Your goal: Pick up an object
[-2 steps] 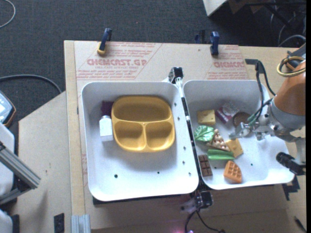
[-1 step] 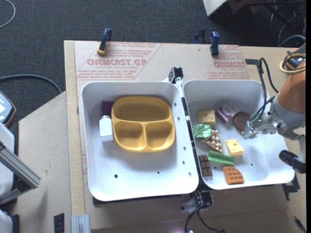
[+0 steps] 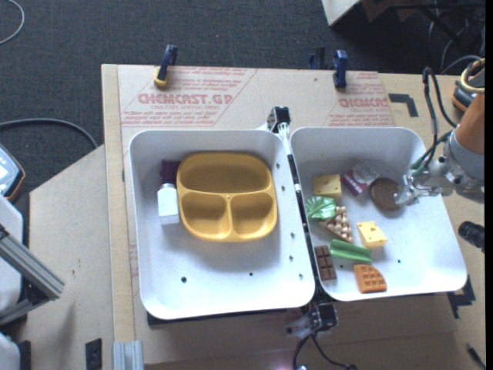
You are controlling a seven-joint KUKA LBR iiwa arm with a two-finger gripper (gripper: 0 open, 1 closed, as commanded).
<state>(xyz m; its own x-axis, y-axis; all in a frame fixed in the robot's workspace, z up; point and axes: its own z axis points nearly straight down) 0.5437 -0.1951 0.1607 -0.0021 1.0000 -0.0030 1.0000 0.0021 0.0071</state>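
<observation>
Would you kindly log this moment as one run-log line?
arm: over right bin | tool: beside brown round piece | grasp: unconfirmed | left bin: yellow tray, white bottle

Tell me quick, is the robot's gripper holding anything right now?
Gripper: cannot be told whether it is open or closed; it sits low in the right bin, right at the edge of the brown round piece, and nothing can be seen held in it.

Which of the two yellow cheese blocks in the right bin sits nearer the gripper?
Roughly a tie, but the lower cheese block, beside the green piece, looks slightly nearer the gripper; the upper cheese block sits further left, toward the divider.
</observation>
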